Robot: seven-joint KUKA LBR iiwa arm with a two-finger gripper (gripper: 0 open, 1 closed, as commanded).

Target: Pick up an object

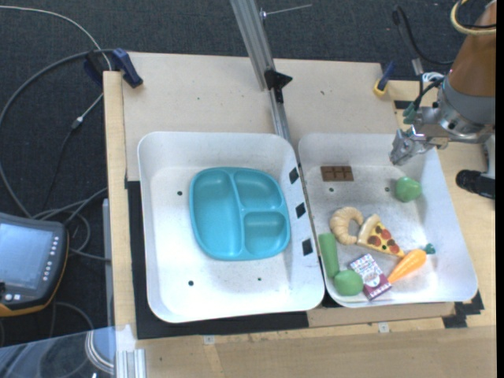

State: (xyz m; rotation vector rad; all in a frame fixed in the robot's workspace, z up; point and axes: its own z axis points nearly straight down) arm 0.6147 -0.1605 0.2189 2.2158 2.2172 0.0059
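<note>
Gripper (401, 150): hung at upper right of the frame, over the far edge of the right bin (449, 235); fingers too small and blurred to read, so opening could not be told; nothing seen between them.
Nearest thing: green round toy (407, 188), just below the gripper in the frame, apart from it.
Likely handling: judged light, stiff plastic, smooth and apt to roll; best pinched across its middle.
Other candidates: brown chocolate piece (337, 173), flat, hard to get under; croissant (345, 224) touching pizza slice (377, 237); carrot (409, 264) at lower right; green cylinder (327, 253); small box (369, 275).
Left bin (157, 211): held 1 blue divided tray (239, 213), centre of the frame.
Task state: no object lifted yet.
</note>
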